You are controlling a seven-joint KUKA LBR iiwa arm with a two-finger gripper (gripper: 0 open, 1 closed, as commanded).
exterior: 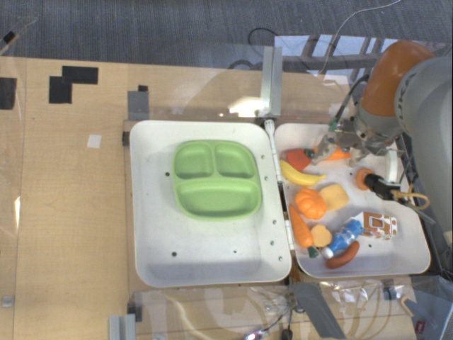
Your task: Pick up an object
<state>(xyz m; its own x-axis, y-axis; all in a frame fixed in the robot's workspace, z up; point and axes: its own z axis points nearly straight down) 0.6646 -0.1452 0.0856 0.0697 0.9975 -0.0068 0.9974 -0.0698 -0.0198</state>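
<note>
- Here the gripper hangs low over the right bin's far edge; its grasp state cannot be told.
- Just beside it lie a red piece and a banana.
- Advice: descend vertically onto one isolated toy, avoiding the crowded pumpkin cluster.
- The green tray occupies the left bin.

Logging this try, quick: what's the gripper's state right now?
Gripper: low over the right bin, beside the banana; open or shut cannot be told.
</note>
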